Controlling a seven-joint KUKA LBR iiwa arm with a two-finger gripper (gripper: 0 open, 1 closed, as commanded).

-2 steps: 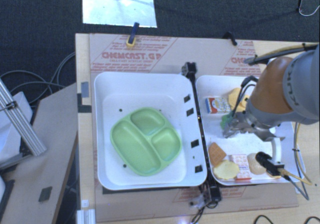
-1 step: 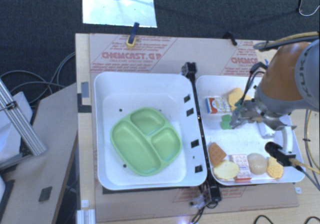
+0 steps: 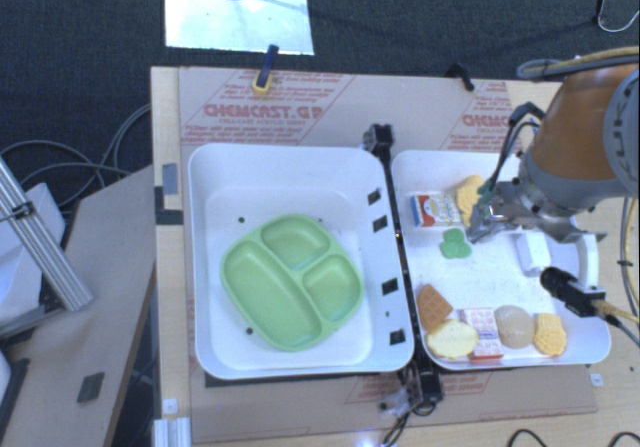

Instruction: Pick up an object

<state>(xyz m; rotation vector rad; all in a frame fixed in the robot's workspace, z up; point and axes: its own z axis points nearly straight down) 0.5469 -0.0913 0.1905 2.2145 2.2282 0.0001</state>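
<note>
The end effector [image 3: 480,225] hung low over the right bin [image 3: 600,340], reaching in from the right below the arm's [image 3: 585,135] orange band; from this slant it could not be told how it was set or whether it had hold of anything. Just below and to its left a small green piece [image 3: 456,245] lay on the bin floor, close to the tip, though contact could not be judged. Just above it, a yellow toy [image 3: 468,197] sat partly hidden by the arm, and to the left of that lay a small white packet with red and blue print [image 3: 433,209]. Along the near edge of the same bin lay a brown cracker [image 3: 434,304], a pale yellow bun-like piece [image 3: 452,340], a red-and-white packet [image 3: 481,327], a pale round piece [image 3: 515,325] and a yellow waffle-like cracker [image 3: 549,333]. The left bin [image 3: 215,185] held a light green divided plate [image 3: 291,280] with three compartments, lying flat. Both bins stood side by side on the desk [image 3: 300,105], over a sheet printed with red lettering.
</note>
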